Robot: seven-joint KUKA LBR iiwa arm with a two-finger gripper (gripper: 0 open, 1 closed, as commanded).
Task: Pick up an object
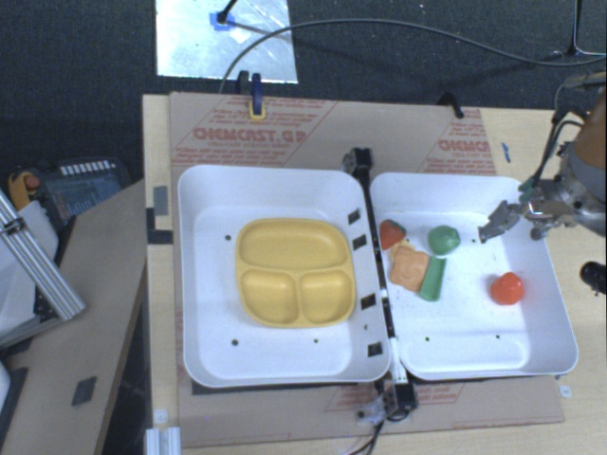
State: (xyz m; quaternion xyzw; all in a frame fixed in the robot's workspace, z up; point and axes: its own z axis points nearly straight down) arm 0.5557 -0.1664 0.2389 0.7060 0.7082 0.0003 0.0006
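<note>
Gripper (pixel 500 222) over right bin (pixel 474 354); arm partly cropped.

A yellow three-compartment plastic tray (pixel 292 271) lies in the left white bin (pixel 204 349); a shiny metal sheet (pixel 190 27) sits upper left.

My gripper (pixel 500 220) hangs over the right bin (pixel 541 344) (toys clustered left); the divided tray (pixel 289 271) fills the left bin (pixel 204 254).

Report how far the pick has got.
Done: the claw is over the right bin. In hand: nothing seen between its fingers. Left: the whole grasp; the red ball, green piece and orange piece lie in that bin.
</note>
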